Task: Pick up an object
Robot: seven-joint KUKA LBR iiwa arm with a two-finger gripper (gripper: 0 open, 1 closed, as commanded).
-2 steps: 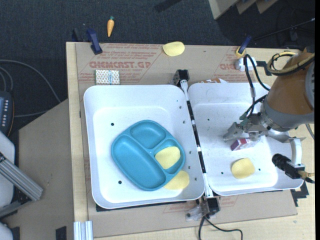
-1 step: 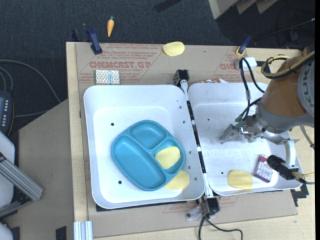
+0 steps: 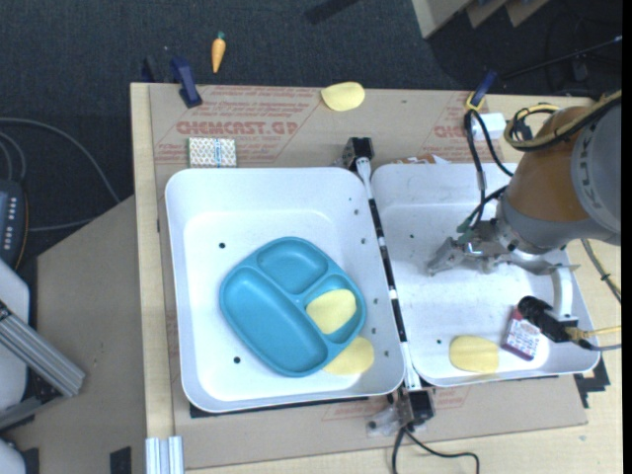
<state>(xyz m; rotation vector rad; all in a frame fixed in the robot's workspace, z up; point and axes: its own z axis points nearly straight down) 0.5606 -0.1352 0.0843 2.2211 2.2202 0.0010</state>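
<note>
The pincer [image 3: 442,255] is spread wide and holds nothing, low over the right bin [image 3: 434,191]. Between its 5 and 6 o'clock lies the yellow slice [image 3: 474,354], flat, oval and pale, with a small packet [image 3: 520,339] near the slice's 3 o'clock. At 9 o'clock, the left bin [image 3: 197,215] holds a blue divided plate [image 3: 276,309] with a yellow piece [image 3: 333,309] in one compartment.

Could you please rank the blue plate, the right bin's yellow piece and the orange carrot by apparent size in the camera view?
Blue plate
Yellow piece
Orange carrot, farther away, so less sure
</note>
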